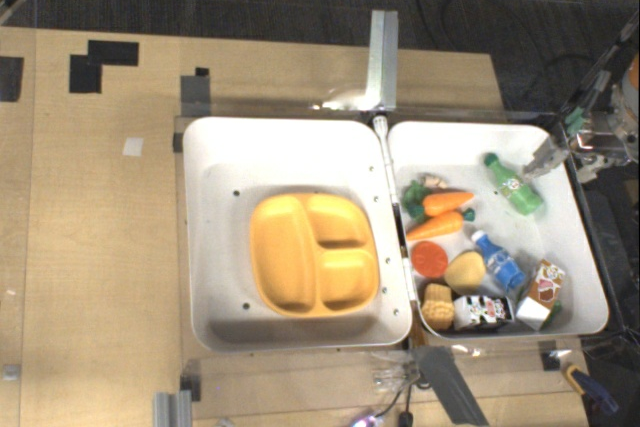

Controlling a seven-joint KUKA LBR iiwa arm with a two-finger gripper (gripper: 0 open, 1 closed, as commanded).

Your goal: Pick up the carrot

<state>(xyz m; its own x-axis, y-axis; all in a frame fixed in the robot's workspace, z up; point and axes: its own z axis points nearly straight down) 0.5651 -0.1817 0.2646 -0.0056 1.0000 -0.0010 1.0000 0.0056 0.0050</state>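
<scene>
Two shallow white bins sit side by side on the desk (100,265). The left bin (215,165) contains a yellow divided tray (312,251). The right bin (575,255) holds the toy items, and the orange carrot (447,202) is taken here as the landmark: it lies on its side near the bin's left wall, its green top pointing left.

Just below the carrot lies a second orange, carrot-like wedge (436,227). Below that rests a red disc (430,259), with a potato-like lump (465,269) beside it. A blue bottle (498,262) lies below and to the right of the carrot. A green bottle (514,184) lies to the carrot's right, tilted. Along the bin's lower edge sit a corn cob (436,306), a black-and-white carton (484,311) and a brown carton (545,285).

The end effector (545,155) hangs at the bin's upper right corner, well apart from the carrot, just beside the green bottle. Whether it is spread or pressed together cannot be told.
</scene>
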